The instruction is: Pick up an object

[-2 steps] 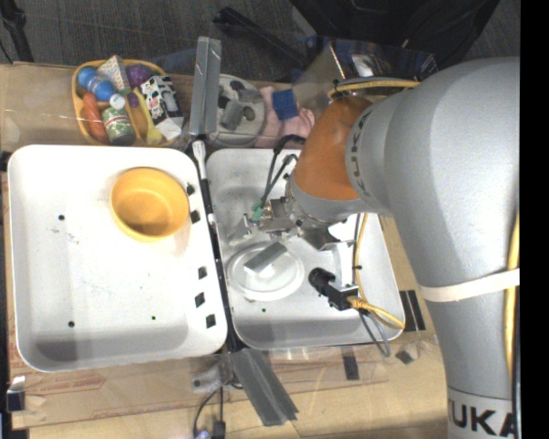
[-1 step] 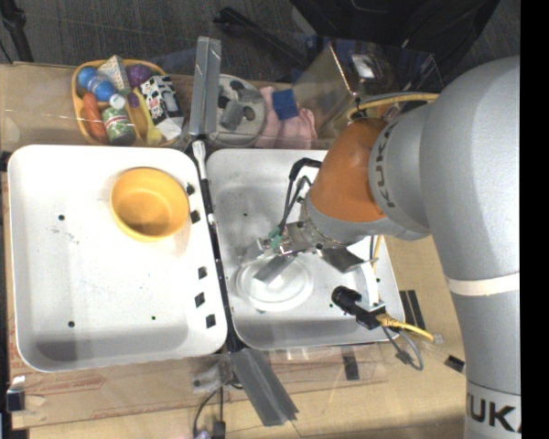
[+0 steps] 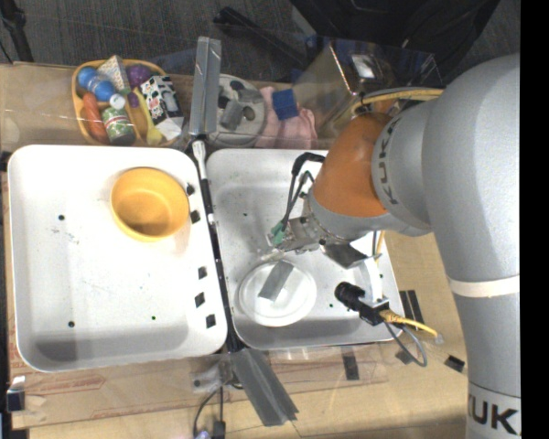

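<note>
Right bin point(image 3: 256, 167): white dish point(image 3: 276, 295) below claw point(image 3: 288, 239).

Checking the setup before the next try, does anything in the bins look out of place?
Nothing stands out. A yellow bowl sits upright in the left bin; a white plate lies flat in the right bin, a grey piece resting on it.

A bowl point(image 3: 149, 204) sits in the left bin point(image 3: 37, 245); a plate point(image 3: 275, 294) lies in the right bin point(image 3: 247, 186), a basket point(image 3: 84, 108) behind.

"KUK" on the arm point(image 3: 488, 416)
</note>
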{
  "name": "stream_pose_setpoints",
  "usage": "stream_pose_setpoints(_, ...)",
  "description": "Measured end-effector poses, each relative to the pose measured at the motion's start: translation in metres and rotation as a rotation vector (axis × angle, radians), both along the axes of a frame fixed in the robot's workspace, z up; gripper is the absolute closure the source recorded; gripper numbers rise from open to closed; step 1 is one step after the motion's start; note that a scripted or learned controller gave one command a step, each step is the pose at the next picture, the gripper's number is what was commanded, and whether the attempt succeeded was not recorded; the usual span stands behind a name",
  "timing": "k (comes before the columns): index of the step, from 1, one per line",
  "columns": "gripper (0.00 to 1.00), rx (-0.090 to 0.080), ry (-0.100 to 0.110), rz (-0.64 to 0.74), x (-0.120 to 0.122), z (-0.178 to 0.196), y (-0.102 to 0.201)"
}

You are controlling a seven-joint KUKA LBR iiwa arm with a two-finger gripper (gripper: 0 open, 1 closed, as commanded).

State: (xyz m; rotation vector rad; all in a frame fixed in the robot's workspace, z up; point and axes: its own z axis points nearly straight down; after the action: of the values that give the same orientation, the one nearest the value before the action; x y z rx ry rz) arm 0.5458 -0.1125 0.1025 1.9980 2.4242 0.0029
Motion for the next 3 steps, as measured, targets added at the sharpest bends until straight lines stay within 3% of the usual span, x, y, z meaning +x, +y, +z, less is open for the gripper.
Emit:
stream_pose_setpoints(1, 1.00, -0.001, 0.004, -0.176, 0.053, 0.089, 0.061)
stream_pose_setpoints(2, 0.00, -0.001, 0.004, -0.177, 0.053, 0.089, 0.061)
stream_pose_setpoints(3, 0.00, -0.002, 0.008, -0.308, -0.014, 0.016, -0.002)
